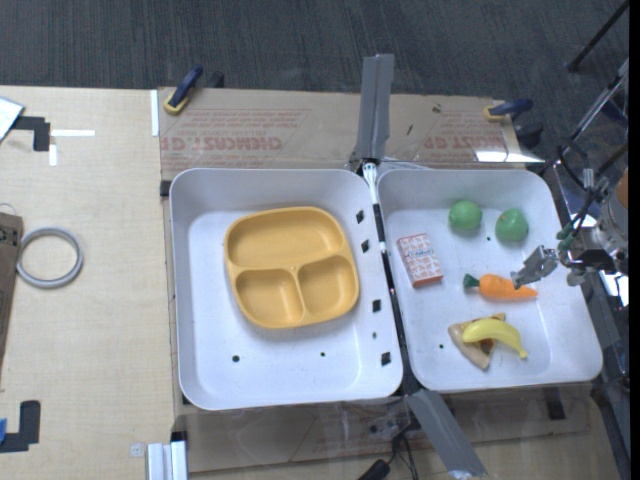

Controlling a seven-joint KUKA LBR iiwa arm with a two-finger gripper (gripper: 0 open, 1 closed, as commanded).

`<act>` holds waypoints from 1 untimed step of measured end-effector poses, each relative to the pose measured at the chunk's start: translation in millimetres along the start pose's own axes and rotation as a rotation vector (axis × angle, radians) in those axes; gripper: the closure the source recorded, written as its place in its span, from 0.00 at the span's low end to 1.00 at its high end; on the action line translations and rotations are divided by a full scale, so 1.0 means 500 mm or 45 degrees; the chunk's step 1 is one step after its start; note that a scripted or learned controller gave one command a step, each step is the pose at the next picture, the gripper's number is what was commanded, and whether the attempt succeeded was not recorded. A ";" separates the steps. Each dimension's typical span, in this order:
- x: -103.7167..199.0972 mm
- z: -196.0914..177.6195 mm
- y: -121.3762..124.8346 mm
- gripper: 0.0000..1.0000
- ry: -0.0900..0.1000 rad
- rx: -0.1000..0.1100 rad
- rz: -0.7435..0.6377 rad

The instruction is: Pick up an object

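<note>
red upside-down print on the cardboard sheet point(300, 133) behind the bins is too blurred to read.

Obscured and cropped items, right bin and frame edges

Tool point(540, 264): small and blurred beside the carrot point(503, 287); finger state and any contact with the carrot cannot be told. Arm behind the tool: cut off by the right edge. Item under the banana point(497, 332), below-left of the tool: partly covered, identity unclear. Box point(420, 260) left of the tool: print too small to read. Dark object far left of the tool on the tabletop point(90, 348): cropped by the edge.
</note>
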State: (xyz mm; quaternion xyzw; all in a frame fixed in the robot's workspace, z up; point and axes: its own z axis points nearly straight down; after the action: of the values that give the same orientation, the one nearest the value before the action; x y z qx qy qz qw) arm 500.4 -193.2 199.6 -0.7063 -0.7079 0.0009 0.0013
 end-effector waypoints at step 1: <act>0.027 0.209 0.026 0.00 0.000 0.000 -0.186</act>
State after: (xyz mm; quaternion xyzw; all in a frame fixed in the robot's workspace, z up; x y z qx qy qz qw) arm 513.1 -179.8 95.1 -0.6528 -0.7575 0.0008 0.0015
